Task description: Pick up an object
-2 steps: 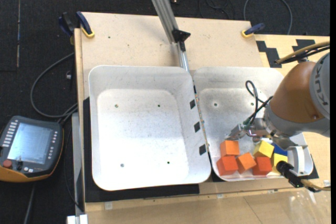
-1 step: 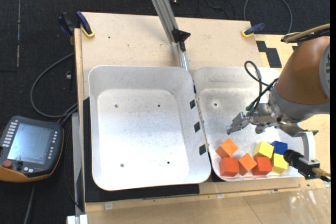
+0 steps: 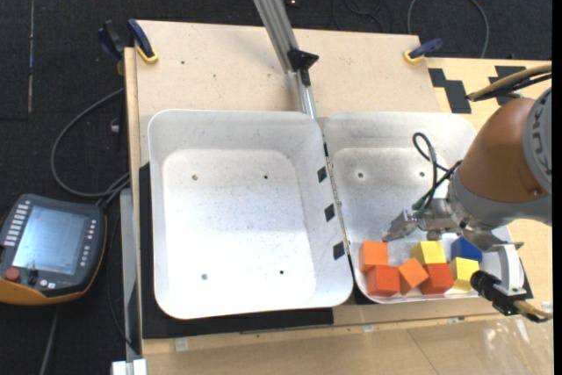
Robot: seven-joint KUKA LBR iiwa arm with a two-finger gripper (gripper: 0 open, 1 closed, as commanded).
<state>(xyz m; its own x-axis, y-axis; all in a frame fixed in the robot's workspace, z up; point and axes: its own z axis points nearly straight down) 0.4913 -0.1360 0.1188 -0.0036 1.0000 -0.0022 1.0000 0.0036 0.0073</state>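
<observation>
Blocks, small coloured cubes, are what the task offers, and they lie bunched in the near corner of the right bin [image 3: 378,162]. The gripper [image 3: 413,226] hangs low over the inner edge of that bunch, its metal tip just above and beside the upper orange block [image 3: 375,254]; from this slanted view I cannot tell whether it is spread or closed, and nothing can be seen caught in it.

Outward from the tip, the yellow block [image 3: 432,252] sits just beside it, with a blue block [image 3: 465,248] behind, partly under the wrist. Nearer the rim lie three more orange blocks [image 3: 413,275] packed touching one another, and a second yellow block [image 3: 464,269].

They look rigid, light and flat-faced, probably foam or wood, so a pinch across two opposite faces should hold without crushing. The trouble is crowding: neighbours touch, leaving little room for a finger to slide down. The upper orange block, with open floor on its left and far sides, seems the easiest to take.

The left bin [image 3: 176,189] holds only dark specks on its white floor.
</observation>
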